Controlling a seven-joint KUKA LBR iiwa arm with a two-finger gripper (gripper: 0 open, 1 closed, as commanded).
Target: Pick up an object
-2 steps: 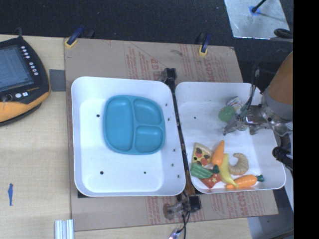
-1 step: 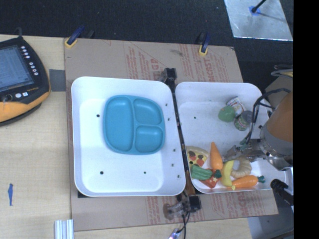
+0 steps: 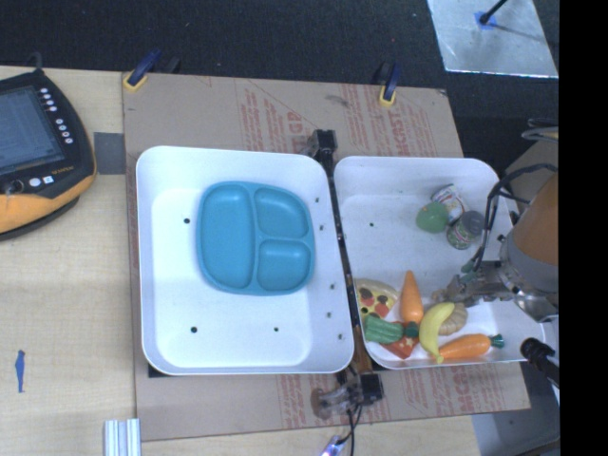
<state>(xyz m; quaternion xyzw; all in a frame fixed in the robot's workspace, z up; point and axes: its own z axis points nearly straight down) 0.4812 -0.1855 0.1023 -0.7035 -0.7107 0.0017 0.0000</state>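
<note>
Yellow toy banana (image 3: pixel 435 325) lies just left of my hand (image 3: pixel 472 288), among carrots in the right bin (image 3: pixel 380 183). I judge it light, stiff, slick; I'd pinch mid-curve. Hand's opening: I cannot tell.

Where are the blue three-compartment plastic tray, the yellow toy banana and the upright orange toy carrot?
Blue three-compartment plastic tray (image 3: pixel 255 237): camera view, on the ridge where its compartments meet.
Yellow toy banana (image 3: pixel 432 328): camera view, mid-curve of its body.
Upright orange toy carrot (image 3: pixel 410 299): camera view, middle of its orange body.
</note>
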